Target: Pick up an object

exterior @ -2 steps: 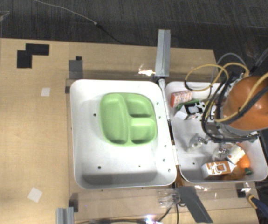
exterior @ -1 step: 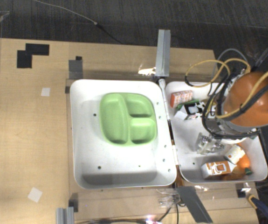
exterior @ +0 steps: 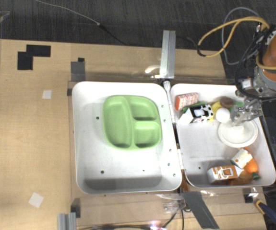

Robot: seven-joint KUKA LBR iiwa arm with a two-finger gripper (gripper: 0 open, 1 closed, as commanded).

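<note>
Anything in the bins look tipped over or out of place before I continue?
Mostly fine. The carton lies on its side at the right bin's near edge, and the red packet sits askew by the divider. The green tray lies flat but slightly rotated in the left bin. No spills.

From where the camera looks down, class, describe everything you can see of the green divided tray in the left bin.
The green tray is pale green, matte and plastic-looking, with rounded corners and three moulded compartments: one long section on its left and two smaller ones stacked on its right. It lies flat, slightly rotated, on the floor of the left white bin, towards the bin's upper middle. Its compartments hold nothing, and only the bin floor touches it.
</note>
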